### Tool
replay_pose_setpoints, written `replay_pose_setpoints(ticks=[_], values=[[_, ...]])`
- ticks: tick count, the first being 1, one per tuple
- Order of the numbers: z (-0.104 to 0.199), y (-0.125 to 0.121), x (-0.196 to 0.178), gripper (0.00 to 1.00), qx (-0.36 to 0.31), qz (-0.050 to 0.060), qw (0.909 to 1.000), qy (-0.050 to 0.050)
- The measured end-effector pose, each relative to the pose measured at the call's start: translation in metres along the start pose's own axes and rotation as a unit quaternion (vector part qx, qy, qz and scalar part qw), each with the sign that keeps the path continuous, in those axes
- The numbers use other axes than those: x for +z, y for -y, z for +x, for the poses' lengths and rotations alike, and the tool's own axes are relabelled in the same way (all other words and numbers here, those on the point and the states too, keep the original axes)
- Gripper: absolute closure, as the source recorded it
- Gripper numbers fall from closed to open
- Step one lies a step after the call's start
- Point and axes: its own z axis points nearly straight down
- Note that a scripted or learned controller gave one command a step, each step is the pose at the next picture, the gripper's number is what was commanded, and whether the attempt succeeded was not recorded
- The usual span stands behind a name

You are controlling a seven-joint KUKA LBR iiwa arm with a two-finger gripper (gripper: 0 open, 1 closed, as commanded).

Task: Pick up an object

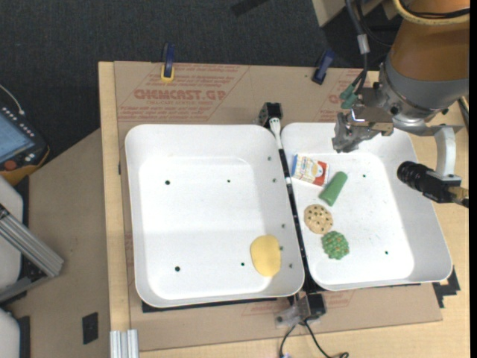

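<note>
Hovering just up-right of the packet [308, 169], your gripper [349, 142] carries nothing visible; can't tell if it's parted or together. Approach step, I'd say. Green cylinder [333, 188] lies just below-right of the packet. Next: choose one target, centre over it, descend.

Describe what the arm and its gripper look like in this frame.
The arm is a thick rounded cylinder, grey at the wrist, with a broad orange band above it. The gripper is a small boxy cluster of bare grey metal, with a teal fitting at its top. Dark cables run down beside the arm toward it.
</note>
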Motion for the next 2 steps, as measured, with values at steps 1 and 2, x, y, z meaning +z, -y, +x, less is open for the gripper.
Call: replay_pose_setpoints(ticks=[1,2], values=[[0.032,0.059,-0.015,1.0,0.002,0.009,1.0,-0.001],[0.044,0.009,-0.096,1.0,0.002,0.002,1.0,0.0]])
